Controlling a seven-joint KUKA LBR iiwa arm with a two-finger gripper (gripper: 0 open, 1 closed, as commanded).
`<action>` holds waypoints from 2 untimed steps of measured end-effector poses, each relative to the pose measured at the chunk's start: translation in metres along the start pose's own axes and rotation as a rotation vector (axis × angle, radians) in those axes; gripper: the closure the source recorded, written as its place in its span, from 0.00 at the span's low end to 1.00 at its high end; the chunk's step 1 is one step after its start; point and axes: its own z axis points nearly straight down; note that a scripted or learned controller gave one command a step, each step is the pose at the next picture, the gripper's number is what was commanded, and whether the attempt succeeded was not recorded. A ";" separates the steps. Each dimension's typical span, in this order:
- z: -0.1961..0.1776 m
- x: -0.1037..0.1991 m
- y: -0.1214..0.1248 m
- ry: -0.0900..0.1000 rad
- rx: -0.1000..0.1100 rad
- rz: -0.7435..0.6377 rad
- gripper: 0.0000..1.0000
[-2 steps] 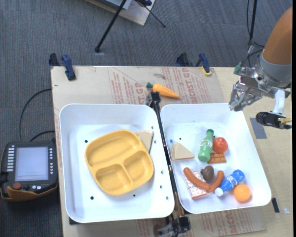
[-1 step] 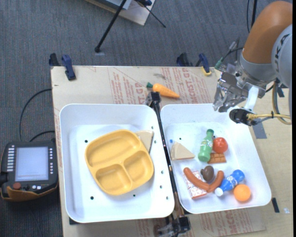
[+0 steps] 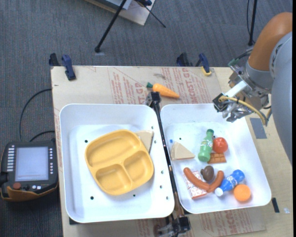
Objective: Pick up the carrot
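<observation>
Two white bins sit side by side on the tabletop (image 3: 113, 85), a brown board clamped at its far edge. The left bin (image 3: 69, 132) holds a yellow divided tray (image 3: 119, 161), which partly covers a pale wedge (image 3: 146, 138) at its far right corner. The carrot (image 3: 164, 89) lies outside both bins on bare board near the tabletop's far edge, just beyond the gap between them. The right bin (image 3: 256, 157) holds crowded, overlapping toy foods, several hard to identify. The end effector (image 3: 227, 106) hangs over that bin's far right corner; its opening cannot be made out. The arm is cut off at the right. A handheld pendant (image 3: 28, 170) rests on grey carpet left of the tabletop.
</observation>
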 end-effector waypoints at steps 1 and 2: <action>-0.035 -0.057 0.041 0.003 -0.006 -0.153 1.00; -0.033 -0.038 0.019 0.006 -0.005 0.146 1.00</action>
